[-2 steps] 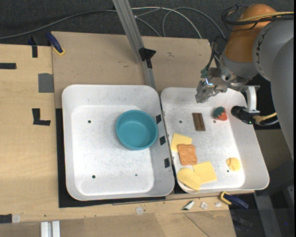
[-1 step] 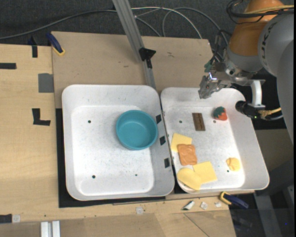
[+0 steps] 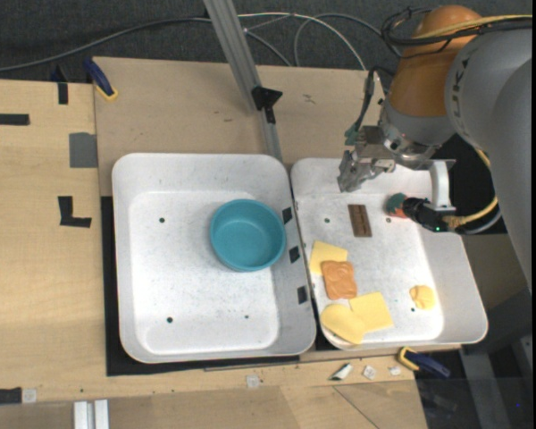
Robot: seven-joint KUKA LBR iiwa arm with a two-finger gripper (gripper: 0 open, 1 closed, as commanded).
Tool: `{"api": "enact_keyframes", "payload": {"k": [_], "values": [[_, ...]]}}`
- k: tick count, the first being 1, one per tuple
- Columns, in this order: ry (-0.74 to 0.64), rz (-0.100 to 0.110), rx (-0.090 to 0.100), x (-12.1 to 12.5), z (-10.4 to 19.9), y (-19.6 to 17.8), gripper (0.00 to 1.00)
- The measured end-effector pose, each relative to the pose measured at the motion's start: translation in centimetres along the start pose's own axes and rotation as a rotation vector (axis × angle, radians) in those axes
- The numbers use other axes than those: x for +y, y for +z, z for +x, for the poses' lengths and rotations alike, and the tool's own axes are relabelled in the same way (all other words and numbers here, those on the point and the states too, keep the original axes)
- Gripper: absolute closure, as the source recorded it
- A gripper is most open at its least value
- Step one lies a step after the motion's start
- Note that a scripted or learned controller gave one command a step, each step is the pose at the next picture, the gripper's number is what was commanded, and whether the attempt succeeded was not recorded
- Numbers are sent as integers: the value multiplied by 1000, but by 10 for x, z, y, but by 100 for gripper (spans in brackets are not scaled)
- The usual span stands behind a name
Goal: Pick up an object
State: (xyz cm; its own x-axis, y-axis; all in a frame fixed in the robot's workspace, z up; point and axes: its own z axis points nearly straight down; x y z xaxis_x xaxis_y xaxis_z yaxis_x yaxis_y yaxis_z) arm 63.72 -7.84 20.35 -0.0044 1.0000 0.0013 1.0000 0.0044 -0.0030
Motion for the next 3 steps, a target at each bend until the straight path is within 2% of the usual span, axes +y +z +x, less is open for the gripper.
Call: {"api": "enact_keyframes", "payload": {"k": [2, 3], "values": [[-1, 1, 0, -56, 96, 7, 100], [-1, 1, 0, -87, 129, -5, 100]]}}
